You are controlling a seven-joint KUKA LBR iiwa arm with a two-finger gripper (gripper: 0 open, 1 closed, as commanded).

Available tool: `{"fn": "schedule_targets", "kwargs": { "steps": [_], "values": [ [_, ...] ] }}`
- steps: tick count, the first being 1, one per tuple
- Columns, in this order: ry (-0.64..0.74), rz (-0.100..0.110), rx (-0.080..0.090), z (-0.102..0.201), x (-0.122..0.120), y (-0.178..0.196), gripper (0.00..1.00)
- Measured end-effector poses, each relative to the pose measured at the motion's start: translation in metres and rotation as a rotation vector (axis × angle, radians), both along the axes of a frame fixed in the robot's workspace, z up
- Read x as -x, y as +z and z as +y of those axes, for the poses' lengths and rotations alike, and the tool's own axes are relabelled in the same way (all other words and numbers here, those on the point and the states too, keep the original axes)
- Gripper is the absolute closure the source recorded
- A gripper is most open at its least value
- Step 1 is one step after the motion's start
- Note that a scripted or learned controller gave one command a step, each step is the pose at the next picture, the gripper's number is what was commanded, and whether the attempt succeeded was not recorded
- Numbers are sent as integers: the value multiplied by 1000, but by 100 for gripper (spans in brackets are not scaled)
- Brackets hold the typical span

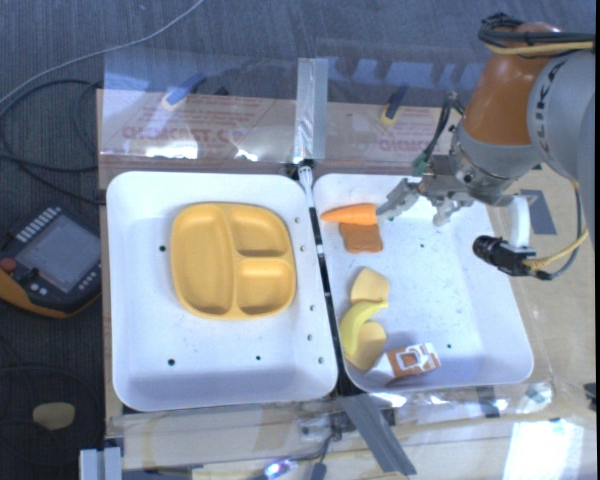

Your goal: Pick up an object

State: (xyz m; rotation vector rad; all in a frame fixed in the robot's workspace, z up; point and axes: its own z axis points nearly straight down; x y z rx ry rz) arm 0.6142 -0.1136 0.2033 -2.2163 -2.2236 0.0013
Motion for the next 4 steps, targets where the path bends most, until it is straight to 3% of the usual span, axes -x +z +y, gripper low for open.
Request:
{"fn": "schedule_targets", "kwargs": {
  "steps": [1,2,3,4],
  "values": [
    [3,-1,1,13,-17,-110,0],
    [3,-1,1,13,-17,-110,0],
    [-2,16,-1,11,-52,-116,0],
    [219,-2,4,37,-54,-19,0]
  ]
}}
